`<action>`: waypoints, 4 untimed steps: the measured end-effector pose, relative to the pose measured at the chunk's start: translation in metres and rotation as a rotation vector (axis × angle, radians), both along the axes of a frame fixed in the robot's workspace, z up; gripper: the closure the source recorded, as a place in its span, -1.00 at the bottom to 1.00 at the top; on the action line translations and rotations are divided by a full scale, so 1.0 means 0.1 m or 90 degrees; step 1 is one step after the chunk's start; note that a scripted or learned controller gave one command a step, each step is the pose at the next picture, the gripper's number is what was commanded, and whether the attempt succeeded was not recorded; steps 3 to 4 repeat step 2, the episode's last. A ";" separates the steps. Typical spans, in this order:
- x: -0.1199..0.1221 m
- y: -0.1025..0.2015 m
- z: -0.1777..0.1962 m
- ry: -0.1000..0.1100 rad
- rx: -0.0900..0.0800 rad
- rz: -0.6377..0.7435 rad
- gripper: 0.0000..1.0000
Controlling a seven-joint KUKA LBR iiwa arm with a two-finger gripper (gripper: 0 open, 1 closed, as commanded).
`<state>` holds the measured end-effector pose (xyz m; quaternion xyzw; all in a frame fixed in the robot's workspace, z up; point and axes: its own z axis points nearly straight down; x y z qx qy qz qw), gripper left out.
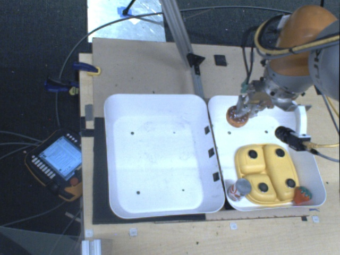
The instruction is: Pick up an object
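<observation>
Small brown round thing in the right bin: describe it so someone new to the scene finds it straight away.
Take the right bin, the one with objects in it. Go to its far left corner, where the gripper comes down; the small brown round object sits at the fingertips. It lies apart from the big yellow block, grey-capped piece and red strawberry-like toy along the near side.
</observation>
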<state>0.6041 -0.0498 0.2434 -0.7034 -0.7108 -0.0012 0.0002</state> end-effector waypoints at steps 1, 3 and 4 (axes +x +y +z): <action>-0.14 0.59 -0.06 0.002 0.000 0.000 1.00; -0.14 1.12 0.01 0.000 0.001 0.000 1.00; -0.14 1.12 0.01 0.000 0.001 0.000 1.00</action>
